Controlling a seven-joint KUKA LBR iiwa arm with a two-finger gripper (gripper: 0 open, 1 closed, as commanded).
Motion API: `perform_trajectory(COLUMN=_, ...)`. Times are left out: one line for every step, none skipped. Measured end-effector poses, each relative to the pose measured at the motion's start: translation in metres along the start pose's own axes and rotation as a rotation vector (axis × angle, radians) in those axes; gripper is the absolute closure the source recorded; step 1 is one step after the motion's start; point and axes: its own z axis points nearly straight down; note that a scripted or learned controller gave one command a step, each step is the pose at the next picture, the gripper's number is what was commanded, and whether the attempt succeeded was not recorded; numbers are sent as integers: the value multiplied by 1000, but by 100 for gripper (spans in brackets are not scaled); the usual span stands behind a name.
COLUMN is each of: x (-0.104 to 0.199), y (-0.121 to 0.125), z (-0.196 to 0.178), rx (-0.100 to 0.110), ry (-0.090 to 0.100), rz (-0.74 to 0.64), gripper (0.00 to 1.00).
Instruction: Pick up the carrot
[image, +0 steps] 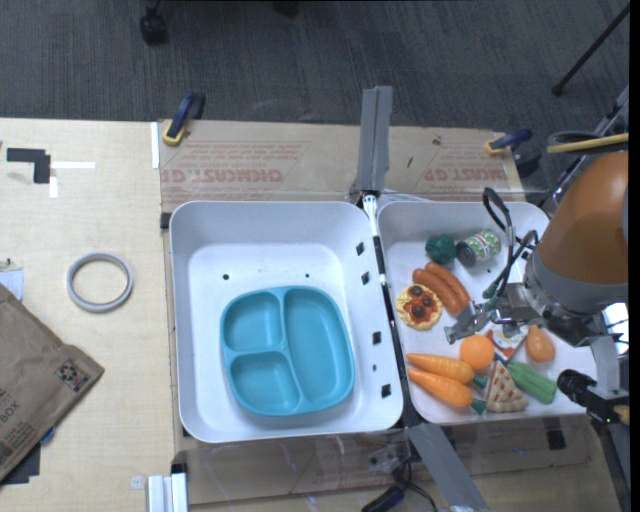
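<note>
The carrot (440, 366) has not been picked up: it lies flat in the right bin (400, 262), near that bin's front left corner, with a second carrot (440, 388) just beside it on the front side, the two almost parallel with their pointed ends toward the divider between the bins. The gripper (487, 318) hangs low over the middle of the same bin, above and behind an orange (477, 352) that sits touching the carrots' thick ends; its fingers are a tangle of dark metal and cable from this angle, and I cannot tell whether they are spread or closed, though nothing orange and tapered sits between them. So the reach into the right bin seems made, while the descent, the closing and the lift are all left, as I judge it. Both carrots look like smooth moulded plastic, long cones with a dull sheen, probably slippery and prone to roll. Around them lie a glossy hot dog (441, 288), a small round pizza (419, 306), a ridged sandwich wedge (502, 389) and a green can (479, 247). The left bin (200, 300) holds a matte teal divided plate (288, 350), on the cardboard-covered counter (100, 220).
</note>
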Motion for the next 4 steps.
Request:
perform_trajectory(x=-29, y=-3, z=89, rx=2, ry=2, rz=170, gripper=0)
perform_trajectory(x=-11, y=71, z=99, rx=0, ry=1, rz=275, gripper=0)
perform_trajectory(x=-11, y=70, z=92, rx=5, ry=-1, rz=272, gripper=100)
perform_trajectory(x=37, y=125, z=-1, rx=-1, ry=-1, rz=-162, gripper=100)
